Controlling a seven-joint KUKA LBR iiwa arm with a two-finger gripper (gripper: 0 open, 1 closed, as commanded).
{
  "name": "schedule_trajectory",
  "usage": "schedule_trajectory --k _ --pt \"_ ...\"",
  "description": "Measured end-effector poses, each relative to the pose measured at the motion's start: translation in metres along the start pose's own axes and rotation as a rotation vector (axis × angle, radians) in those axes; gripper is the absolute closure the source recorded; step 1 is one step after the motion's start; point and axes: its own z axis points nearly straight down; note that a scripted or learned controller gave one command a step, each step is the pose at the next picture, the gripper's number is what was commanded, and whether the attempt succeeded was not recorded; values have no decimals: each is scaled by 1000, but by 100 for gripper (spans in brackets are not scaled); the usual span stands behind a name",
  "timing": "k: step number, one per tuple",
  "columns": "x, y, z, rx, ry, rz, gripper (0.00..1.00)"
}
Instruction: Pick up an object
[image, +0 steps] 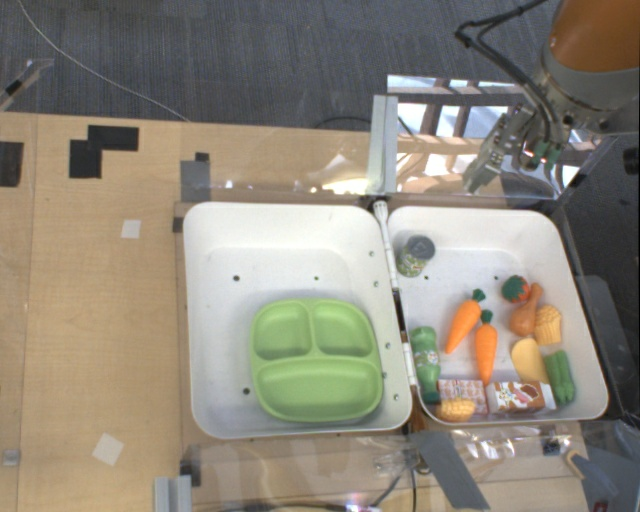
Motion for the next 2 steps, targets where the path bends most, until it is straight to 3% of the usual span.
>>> schedule_trajectory --k 1,2 --pt "56 -35 93 9 18 -26 100" --pt "-5 -52 -3 4 4 -48 100"
